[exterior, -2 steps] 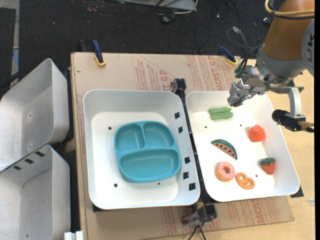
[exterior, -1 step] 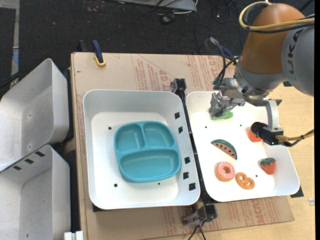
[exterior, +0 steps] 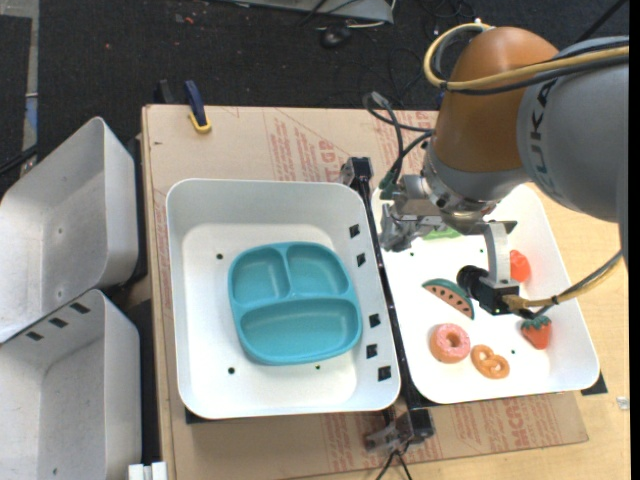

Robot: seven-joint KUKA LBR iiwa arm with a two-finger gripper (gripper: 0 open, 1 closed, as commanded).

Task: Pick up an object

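Gripper [exterior: 398,224]: low over right bin [exterior: 572,370], rear-left corner; open or closed, can't tell. Targets nr front: donut [exterior: 450,342], pretzel [exterior: 490,361]. Rec: centre over donut, descend vert., keep off walls.

Matt brown cardboard is covering the surface [exterior: 270,133]; the left bin [exterior: 190,208] and right bin [exterior: 560,358] are showing smooth white plastic, the teal tray [exterior: 295,303] satiny plastic; the arm's orange band [exterior: 490,98] is gleaming glossily.

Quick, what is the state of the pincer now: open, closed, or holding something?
Pincer: cannot be told; it is low over the right bin, near the green toy.
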